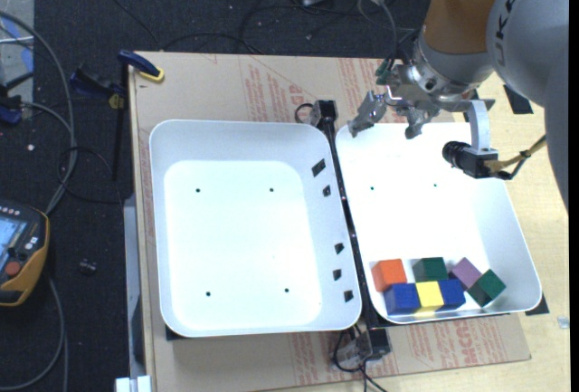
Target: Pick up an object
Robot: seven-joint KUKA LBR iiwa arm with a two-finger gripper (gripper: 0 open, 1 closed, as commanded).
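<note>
A: Looking at the fingers first, what do you make of them?

B: They are spread apart, one toward the left near the divide between the bins and the other further right, with nothing between them. The gripper hangs released above the far edge of the right bin.

A: And behind it?

B: The metal wrist parts lead up into the orange band, then the grey arm runs off the right side of the view. A small black cylinder on a bracket hangs just right of the gripper, over the bin's far right corner.

A: Where are the things to pick?

B: All clustered at the near edge of the right bin, well apart from the gripper. There is an orange block, a blue block just in front of it, a yellow block beside that, another blue block, a dark green block, a purple block and a second green block nearest the right wall. They sit close together, several touching.

A: The other bin?

B: The left bin sits beside the right one, their walls meeting along a row of black clips. Both rest on a brown board, with cables on the dark floor around it.
</note>
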